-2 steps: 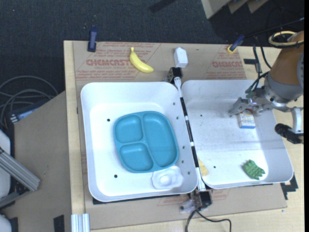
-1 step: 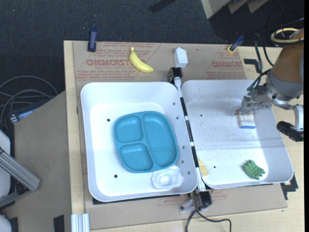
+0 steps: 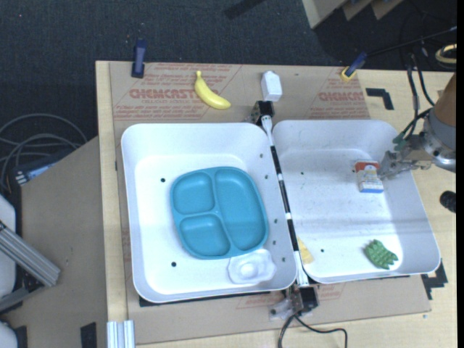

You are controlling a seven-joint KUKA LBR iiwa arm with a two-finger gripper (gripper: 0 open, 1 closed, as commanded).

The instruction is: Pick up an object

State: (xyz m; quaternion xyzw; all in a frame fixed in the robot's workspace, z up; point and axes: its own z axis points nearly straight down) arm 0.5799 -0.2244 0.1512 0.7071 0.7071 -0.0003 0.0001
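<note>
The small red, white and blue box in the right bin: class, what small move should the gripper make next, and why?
Probably a slight shift left, toward the small box, then a descent over it. The gripper sits at the right bin's right side, just right of the box, with nothing visibly between its fingers. The green object lies farther off.

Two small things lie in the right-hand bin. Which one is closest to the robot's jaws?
The small white box with the red and blue ends, beside the gripper near the far right wall. The green item lies apart at the near edge.
</note>
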